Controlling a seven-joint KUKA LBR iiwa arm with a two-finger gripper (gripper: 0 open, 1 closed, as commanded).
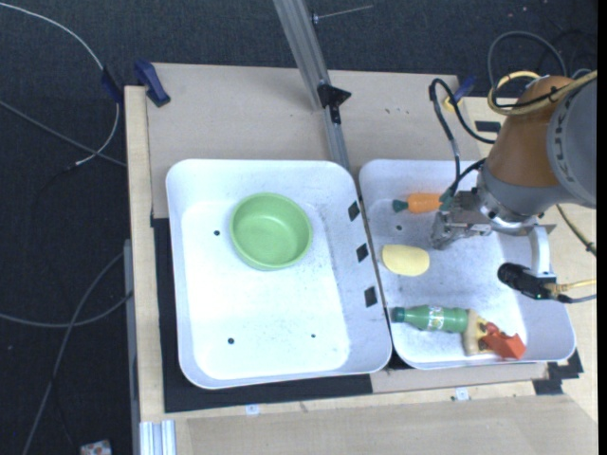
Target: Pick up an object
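Observation:
In the right bin (541, 349) lie an orange carrot-like toy with a green tip (418, 202) near the back, a pale yellow oval piece (406, 260) in the middle, a green bottle (432, 318) lying on its side near the front, and a red and tan toy (493, 337) beside the bottle. My gripper (450, 230) hangs low over the bin, just right of the carrot toy and up-right of the yellow piece. Nothing shows between its fingers.
The left bin (190, 282) holds a green bowl (271, 230). A metal bar (303, 36) slants down from the top to the gap between the bins. Black cables (450, 121) loop around the arm at the right.

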